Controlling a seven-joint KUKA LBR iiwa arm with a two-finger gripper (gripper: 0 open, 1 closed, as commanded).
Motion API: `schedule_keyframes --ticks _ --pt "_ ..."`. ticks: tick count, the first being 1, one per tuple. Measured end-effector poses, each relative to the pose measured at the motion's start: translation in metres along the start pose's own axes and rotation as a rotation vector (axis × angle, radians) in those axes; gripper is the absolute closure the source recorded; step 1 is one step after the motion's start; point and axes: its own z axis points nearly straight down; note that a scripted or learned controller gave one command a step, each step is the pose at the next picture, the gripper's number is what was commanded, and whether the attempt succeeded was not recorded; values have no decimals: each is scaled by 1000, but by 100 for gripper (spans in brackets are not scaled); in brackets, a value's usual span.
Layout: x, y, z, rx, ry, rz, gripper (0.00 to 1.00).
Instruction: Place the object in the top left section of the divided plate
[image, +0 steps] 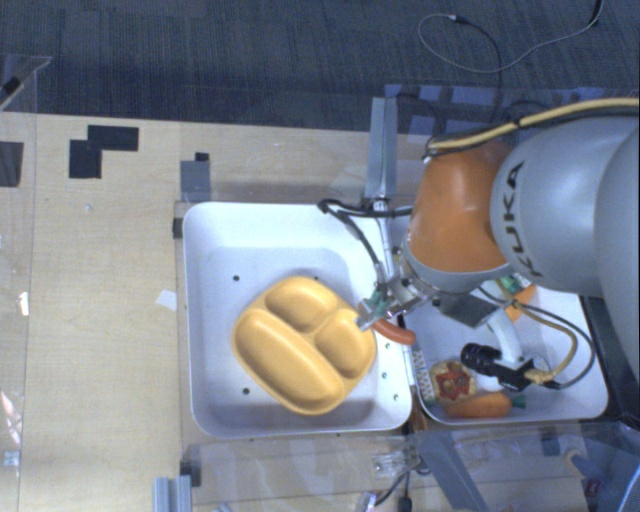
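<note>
A yellow divided plate (300, 345) with three sections lies in the left bin (215, 290), slightly tilted. My gripper (378, 312) hangs just off the plate's right rim, near the wall between the two bins. A small red-orange sausage-shaped object (395, 334) sticks out to the right from between the fingertips, so the gripper is shut on it. The object hovers over the bin divider, beside the plate's right section and not over any section. The arm's orange band and grey body cover the upper part of the right bin.
In the right bin (590, 395) lie an orange carrot-like piece (480, 405) and a small colourful packet (450, 380) near the front wall. Black tape marks (100, 148) sit on the wooden bench at far left.
</note>
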Motion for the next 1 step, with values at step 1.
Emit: schedule_keyframes --ticks 1 --pt "34 82 -43 -2 0 50 100"
